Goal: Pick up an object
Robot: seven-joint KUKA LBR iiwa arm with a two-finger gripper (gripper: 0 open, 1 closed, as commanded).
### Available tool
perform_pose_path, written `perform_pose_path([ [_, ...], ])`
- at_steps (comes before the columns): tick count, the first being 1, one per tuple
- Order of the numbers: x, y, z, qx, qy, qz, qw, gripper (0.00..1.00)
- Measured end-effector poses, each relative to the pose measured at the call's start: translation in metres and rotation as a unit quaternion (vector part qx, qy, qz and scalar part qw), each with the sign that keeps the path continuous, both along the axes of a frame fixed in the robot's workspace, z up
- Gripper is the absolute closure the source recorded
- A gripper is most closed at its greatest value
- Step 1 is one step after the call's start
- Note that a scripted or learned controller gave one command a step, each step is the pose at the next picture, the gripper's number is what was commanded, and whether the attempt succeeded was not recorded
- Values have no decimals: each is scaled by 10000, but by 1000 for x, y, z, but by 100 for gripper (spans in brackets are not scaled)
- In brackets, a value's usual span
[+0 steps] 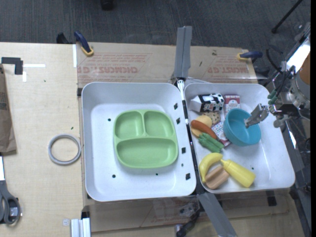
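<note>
The right bin (276,174) holds several toys. A blue bowl (240,129) sits near its middle. A banana (209,162), a hot dog (216,177) and a yellow bottle (240,174) lie at the front. A green vegetable (211,142), a carrot (201,127), a cookie (214,117), a cow-patterned box (211,101) and a red card (232,101) lie toward the back left. My gripper (255,117) reaches in from the right and hangs at the bowl's right rim, its tip over the bowl's inside. Nothing shows held in it.
The left bin (96,177) holds a green divided plate (145,138). On the bench to the left lie a grey tape ring (64,149), scissors (8,209) and a brown bag (6,113). Clamps (84,43) hold the cardboard behind the bins.
</note>
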State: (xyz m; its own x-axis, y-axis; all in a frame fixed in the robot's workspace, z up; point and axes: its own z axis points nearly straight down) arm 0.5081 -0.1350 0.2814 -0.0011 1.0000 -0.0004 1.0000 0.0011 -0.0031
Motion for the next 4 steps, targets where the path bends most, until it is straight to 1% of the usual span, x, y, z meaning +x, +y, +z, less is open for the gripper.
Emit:
perform_pose_path([
  [1,-31,6,-186,6,1,-195,9998,0],
  [2,-31,6,-186,6,1,-192,9998,0],
  [3,-32,3,-191,6,-1,-712,9975,0],
  [4,-31,2,-182,7,-9,-727,9974,100],
])
